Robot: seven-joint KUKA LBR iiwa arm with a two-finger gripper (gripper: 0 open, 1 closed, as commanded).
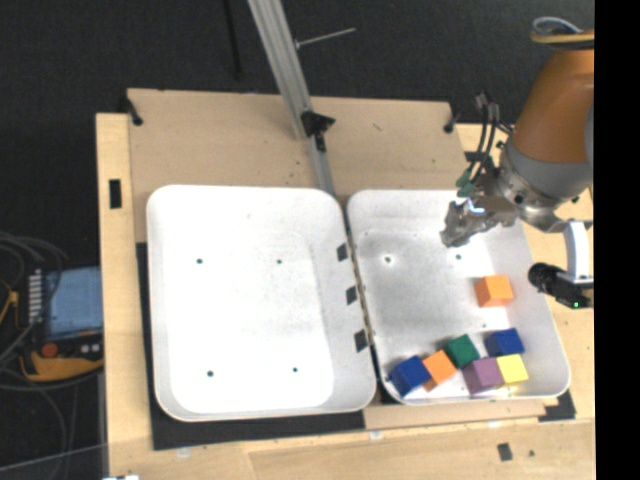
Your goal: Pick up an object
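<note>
Closest to the camera, along the bottom edge of the right bin (400, 298), sits a bunch of little blocks. Going from 7 o'clock toward 5 o'clock in that bin, there is a blue block (409, 374), then an orange block (439, 367) touching it, then a green block (461, 351) just behind. Next come a purple block (484, 374) and a yellow block (513, 369) side by side, with a second blue block (505, 343) just behind the yellow one. All six are packed close together. A bit farther back, at about 3 o'clock in the bin, another orange block (494, 290) sits by itself, well apart from the bunch. Farther back again, at about 1 o'clock in the same bin, is the gripper (461, 230). It hangs over the bare white floor of the bin and nothing is between its fingers. I cannot tell if they are apart or together, because they look like one small grey lump from here. It is near the lone orange block but not touching it. The grey arm with its big orange band (560, 98) comes in from the 2 o'clock side. The left bin (250, 298) lies beside the right one, and their edges meet in the middle. Both bins rest on a tan bench (220, 138). At the far end, a long grey metal pole (280, 53) slants up toward 12 o'clock.
</note>
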